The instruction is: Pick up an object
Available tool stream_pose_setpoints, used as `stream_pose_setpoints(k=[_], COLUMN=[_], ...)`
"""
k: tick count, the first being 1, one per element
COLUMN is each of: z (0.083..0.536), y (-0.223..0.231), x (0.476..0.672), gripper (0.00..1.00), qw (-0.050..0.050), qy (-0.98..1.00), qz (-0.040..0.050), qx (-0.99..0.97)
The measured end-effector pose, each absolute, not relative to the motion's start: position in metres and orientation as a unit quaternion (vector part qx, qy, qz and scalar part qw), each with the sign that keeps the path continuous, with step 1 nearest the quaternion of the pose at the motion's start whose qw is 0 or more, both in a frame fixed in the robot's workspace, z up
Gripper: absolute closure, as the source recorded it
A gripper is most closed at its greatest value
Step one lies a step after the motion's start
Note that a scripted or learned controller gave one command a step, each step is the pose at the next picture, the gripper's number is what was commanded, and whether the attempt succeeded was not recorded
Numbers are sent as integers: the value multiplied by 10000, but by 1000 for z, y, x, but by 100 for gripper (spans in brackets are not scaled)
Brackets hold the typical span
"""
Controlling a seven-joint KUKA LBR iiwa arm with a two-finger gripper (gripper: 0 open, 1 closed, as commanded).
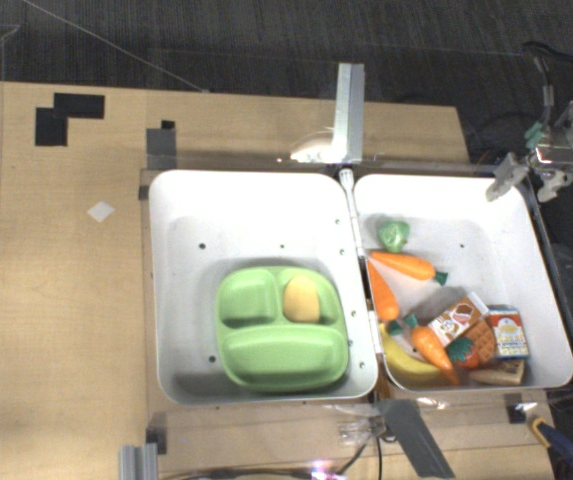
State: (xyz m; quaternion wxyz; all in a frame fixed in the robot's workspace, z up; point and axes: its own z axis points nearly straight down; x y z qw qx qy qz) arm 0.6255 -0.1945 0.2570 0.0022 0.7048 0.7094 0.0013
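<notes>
Overhead, we see the gripper [522,171] above the right bin's [466,208] far corner; whether it is released or clenched, we cannot tell.

On the pale wooden counter [66,298], the left shallow white bin [181,218] holds a green sectioned plastic tray [266,353] carrying a yellow egg-shaped toy [302,299]. The right white bin [466,218] holds toy carrots [403,265], a small green toy [393,234] and small cartons [507,332]. The grey metal hand [536,168] hangs at its far right corner.

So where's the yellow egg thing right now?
In the camera view the yellow egg sits in the left bin, in the upper right compartment of the green divided plate, well away from the carrots in the right bin.
</notes>
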Motion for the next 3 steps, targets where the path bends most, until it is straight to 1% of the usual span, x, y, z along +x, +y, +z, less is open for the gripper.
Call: stream_pose_setpoints(k=[1,2,3], z=[163,93,92], y=[-141,-91,-87], x=[633,586,568], gripper=[0,0,0], qw=[13,21,82], qy=[7029,7134,7042], qz=[12,21,68], qx=[7113,7008,7099])
